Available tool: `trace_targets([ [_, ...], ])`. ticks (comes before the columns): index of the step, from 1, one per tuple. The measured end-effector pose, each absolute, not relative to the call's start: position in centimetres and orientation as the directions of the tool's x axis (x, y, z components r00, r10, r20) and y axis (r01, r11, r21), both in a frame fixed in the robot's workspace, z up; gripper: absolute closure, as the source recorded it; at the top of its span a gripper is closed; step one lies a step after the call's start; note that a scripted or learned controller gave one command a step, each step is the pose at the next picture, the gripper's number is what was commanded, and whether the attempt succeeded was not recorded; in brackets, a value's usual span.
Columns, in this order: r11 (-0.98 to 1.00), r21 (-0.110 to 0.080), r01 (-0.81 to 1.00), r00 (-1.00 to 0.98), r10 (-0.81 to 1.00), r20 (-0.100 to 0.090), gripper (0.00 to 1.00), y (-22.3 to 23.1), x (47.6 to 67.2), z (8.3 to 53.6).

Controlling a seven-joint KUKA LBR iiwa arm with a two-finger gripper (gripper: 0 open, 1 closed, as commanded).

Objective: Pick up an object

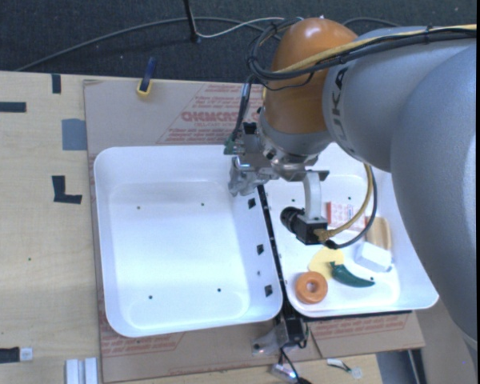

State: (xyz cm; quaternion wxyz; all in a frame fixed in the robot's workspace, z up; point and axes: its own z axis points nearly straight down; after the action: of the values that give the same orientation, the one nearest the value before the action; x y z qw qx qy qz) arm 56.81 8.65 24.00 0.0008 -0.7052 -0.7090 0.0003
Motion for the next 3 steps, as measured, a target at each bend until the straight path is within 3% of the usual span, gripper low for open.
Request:
trace_targets([
  [1,0.001,-0.001,1.000,-0.001,1.000,0.000,0.00,8.4,56.8,24.1],
  [2,0.001,-0.001,1.000,-0.001,1.000,0.000,1.00,8.4,56.8,25.1],
  [3,-0.009,-0.003,1.000,0.009,1.000,-0.003,1.00,-3.0,55.1,22.5],
])
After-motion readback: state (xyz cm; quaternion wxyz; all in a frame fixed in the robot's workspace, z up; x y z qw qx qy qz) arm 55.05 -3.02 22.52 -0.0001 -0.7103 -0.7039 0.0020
